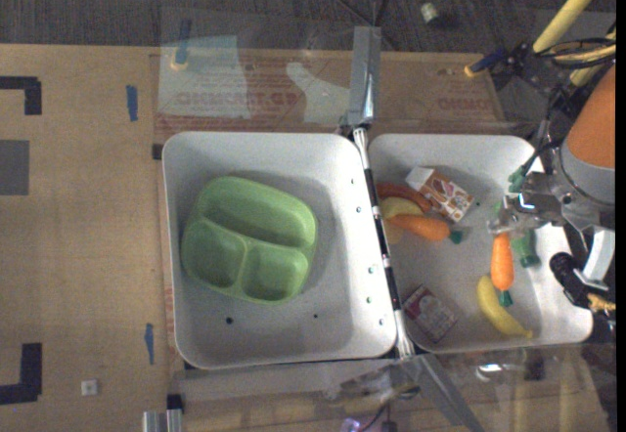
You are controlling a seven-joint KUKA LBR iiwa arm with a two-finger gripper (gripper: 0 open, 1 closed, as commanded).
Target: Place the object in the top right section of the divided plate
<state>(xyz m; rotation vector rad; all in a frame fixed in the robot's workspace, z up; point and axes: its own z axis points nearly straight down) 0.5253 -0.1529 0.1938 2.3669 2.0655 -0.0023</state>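
text: faint red print on the clear sheet (256, 88) behind the bins, unreadable (seems mirrored) | carton (441, 194): printed, illegible | packet (428, 311): label too small to read

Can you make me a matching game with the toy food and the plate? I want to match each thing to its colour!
Things:
1. divided plate
2. banana
3. carrot beside the tool
4. bin under the plate

Colours:
A. orange
B. white
C. green
D. yellow

Right pairs: 1-C, 2-D, 3-A, 4-B
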